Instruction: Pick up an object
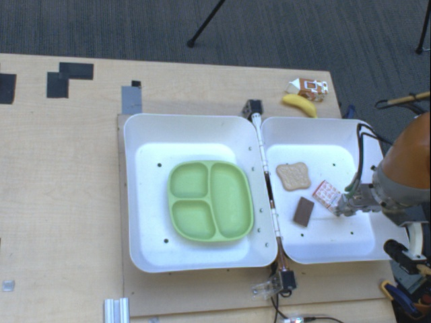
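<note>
Left bin (145, 200) carries a green divided plate (210, 200) mid-floor, not the target; right bin (303, 249) has a toast slice (293, 175) toward its far-left part, a brown bar (304, 211) near centre, and a red-white packet (326, 194) just right of it. Gripper (345, 206) sits low at the packet's right edge, near the bin's right wall; can't tell if the claw is apart or together. For a clean pick, centre over the packet, descend square to the floor, and close fully before lifting.

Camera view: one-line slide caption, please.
Claw low in right bin beside red-patterned packet; green divided plate in left bin.
</note>
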You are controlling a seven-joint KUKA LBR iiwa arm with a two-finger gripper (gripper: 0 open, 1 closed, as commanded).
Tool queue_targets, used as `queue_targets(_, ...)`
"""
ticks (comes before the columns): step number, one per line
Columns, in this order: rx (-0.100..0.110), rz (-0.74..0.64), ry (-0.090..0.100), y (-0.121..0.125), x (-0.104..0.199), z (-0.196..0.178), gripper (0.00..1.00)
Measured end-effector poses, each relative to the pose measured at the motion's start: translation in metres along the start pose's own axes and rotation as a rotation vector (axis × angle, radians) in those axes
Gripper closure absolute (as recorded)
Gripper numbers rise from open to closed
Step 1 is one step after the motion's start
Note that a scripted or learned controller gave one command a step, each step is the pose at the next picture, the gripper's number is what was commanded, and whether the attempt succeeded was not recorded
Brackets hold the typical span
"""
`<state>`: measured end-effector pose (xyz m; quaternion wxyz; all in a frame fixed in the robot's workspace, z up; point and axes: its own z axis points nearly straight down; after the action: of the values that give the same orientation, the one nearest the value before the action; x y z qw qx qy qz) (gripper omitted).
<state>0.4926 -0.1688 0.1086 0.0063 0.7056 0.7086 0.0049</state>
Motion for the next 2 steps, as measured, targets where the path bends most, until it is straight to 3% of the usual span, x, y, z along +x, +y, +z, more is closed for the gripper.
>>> queue_targets(1, 0.000, 0.000, 0.000, 0.000, 0.000, 0.000, 0.00)
queue_targets(2, -0.003, -0.001, 0.000, 0.002, 0.001, -0.011, 1.00)
